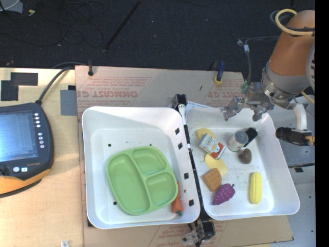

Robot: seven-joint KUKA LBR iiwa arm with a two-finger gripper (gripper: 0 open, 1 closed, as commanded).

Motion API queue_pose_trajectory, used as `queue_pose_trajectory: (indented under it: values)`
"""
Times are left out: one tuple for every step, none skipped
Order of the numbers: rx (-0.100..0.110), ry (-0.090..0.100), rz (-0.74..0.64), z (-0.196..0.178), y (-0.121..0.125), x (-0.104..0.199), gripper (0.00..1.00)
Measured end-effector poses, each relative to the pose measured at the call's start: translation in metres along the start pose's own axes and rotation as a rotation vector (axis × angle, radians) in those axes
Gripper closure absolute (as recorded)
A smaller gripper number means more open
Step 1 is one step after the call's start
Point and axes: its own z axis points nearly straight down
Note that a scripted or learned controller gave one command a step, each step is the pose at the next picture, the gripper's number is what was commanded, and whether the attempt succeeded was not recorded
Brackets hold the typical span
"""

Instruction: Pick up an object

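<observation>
My gripper (241,112) hangs over the back rim of the right bin (285,189), open with nothing between its fingers. Below it in that bin lie a silver can with a black end (239,140), a brown lump (245,156), a small printed carton (212,145), two yellow pieces (204,134) (216,163), a brown cracker-like block (211,179), purple grapes (223,193) and a yellow corn cob (255,187). The can is the nearest item, a little in front of the gripper.
The left bin (97,138) holds a green divided plate (142,179) and an orange carrot (177,206) at its front right corner. A black divider (186,158) runs between the bins. A tablet-like pendant (20,138) lies far left on the bench.
</observation>
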Motion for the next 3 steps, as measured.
queue_pose_trajectory:
  values:
    - [0.017, 0.004, 0.001, 0.160, -0.061, 0.007, 0.00]
    - [0.005, 0.002, 0.001, 0.168, -0.136, 0.020, 0.00]
    - [-0.002, -0.010, 0.004, 0.166, -0.104, 0.032, 0.00]
